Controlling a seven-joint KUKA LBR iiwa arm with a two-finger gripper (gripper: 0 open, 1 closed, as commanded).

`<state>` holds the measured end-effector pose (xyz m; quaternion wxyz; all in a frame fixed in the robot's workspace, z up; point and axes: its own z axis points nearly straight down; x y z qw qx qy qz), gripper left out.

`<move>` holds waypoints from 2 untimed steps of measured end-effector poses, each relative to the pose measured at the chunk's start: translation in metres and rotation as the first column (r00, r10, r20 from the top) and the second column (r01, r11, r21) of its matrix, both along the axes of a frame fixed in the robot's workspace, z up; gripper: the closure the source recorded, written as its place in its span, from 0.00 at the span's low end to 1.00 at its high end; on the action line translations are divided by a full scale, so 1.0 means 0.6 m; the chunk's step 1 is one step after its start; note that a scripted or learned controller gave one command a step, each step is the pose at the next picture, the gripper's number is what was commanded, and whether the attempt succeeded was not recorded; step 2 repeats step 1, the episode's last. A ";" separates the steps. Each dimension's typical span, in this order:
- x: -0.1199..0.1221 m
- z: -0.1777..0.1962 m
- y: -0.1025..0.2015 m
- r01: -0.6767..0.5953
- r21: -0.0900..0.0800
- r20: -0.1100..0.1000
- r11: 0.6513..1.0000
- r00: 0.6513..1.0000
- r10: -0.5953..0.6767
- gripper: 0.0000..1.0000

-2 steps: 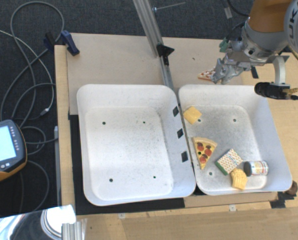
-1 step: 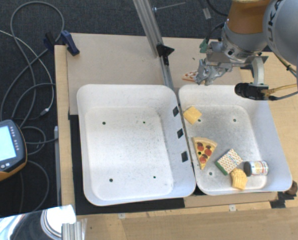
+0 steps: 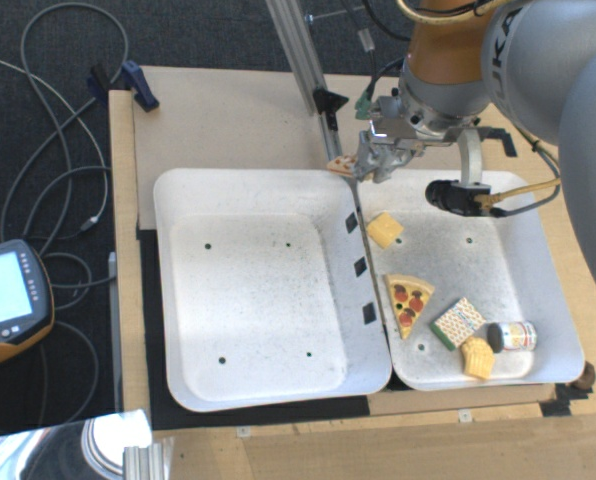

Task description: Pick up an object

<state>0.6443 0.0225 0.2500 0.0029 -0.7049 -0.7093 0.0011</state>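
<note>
Pincer (image 3: 371,164) hanging over the far rim between the two shallow white plastic bins, fingers' state not discernible. Wooden bench (image 3: 228,118), dark carpet (image 3: 38,118), trailing cables around. Right bin (image 3: 538,258) holding five items: yellow cheese-like block (image 3: 384,230), pizza-slice toy (image 3: 409,303), green-edged patterned box (image 3: 458,322), small yellow chunk (image 3: 477,358), little jar (image 3: 514,337) lying sideways. Left bin (image 3: 258,288) alongside.

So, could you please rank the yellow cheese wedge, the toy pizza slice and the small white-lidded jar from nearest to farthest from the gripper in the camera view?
From the gripper, at the right bin's top-left corner:
1. Yellow cheese wedge, just below it near the divider.
2. Toy pizza slice, lower, mid-bin.
3. Small white-lidded jar, lying at the bottom-right.
</note>
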 end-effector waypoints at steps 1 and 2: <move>-0.011 -0.021 0.083 0.000 0.000 0.000 1.000 1.000 0.000 1.00; -0.011 -0.021 0.083 0.000 0.000 0.000 1.000 1.000 0.000 1.00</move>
